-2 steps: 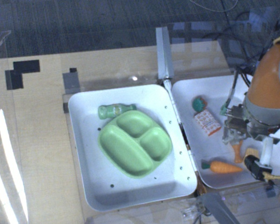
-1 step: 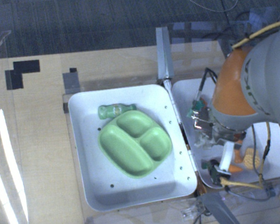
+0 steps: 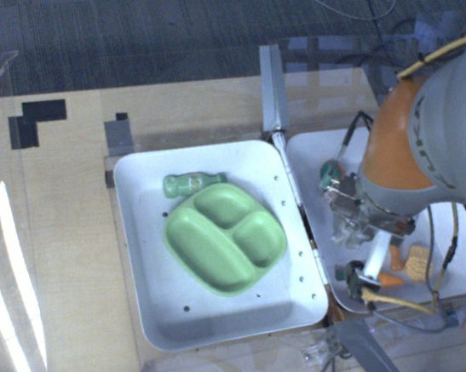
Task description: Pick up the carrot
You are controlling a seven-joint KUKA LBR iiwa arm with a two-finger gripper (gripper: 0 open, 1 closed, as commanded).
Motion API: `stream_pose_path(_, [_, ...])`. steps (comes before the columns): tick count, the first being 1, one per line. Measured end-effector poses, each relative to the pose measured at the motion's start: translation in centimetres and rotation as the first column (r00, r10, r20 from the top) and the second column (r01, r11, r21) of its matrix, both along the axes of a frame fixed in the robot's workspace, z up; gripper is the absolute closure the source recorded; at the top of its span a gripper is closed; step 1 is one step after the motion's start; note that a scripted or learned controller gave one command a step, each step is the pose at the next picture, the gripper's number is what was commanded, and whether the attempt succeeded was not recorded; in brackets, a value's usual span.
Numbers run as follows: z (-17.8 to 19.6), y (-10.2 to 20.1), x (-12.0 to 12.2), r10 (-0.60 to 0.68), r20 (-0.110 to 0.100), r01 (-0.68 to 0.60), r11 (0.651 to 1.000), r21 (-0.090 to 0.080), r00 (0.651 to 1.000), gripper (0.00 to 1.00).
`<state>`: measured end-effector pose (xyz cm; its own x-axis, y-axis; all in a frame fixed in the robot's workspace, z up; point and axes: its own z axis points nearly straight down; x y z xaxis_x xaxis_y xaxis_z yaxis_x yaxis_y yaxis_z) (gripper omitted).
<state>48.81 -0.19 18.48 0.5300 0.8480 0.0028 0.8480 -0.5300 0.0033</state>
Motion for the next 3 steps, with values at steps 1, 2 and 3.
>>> stream_pose_path(1, [1.1, 0.1, 0.2, 0.009, 0.004, -0.009, 1.0, 0.0, 1.0, 1.0])
stream_pose_path(2, [0.0, -0.3, 0.0, -0.02, -0.002, 0.02, 1.0, 0.0, 1.0, 1.0])
stream_pose_path(3, [1.0, -0.2, 0.2, -0.011, 0.002, 0.011, 1.0, 0.0, 1.0, 1.0])
